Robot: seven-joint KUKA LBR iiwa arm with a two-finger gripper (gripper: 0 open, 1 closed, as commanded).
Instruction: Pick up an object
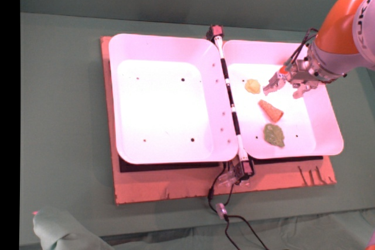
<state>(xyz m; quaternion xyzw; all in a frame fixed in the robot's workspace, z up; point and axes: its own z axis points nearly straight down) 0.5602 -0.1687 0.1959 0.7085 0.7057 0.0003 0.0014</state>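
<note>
Three small objects lie in the right bin (322,120): a yellow lump (252,86) near its upper left, an orange wedge (270,110) in the middle, and a green leaf-shaped piece (273,135) near the front. My gripper (285,89) hangs over the upper part of that bin, to the right of the yellow lump and above the orange wedge. Its two fingers stand apart, and nothing sits between them.
The left bin (170,99) sits beside the right one, with a black-and-white rod (229,96) running along the seam between them. Both bins rest on an orange board (152,184). Cables (228,208) trail off the front edge.
</note>
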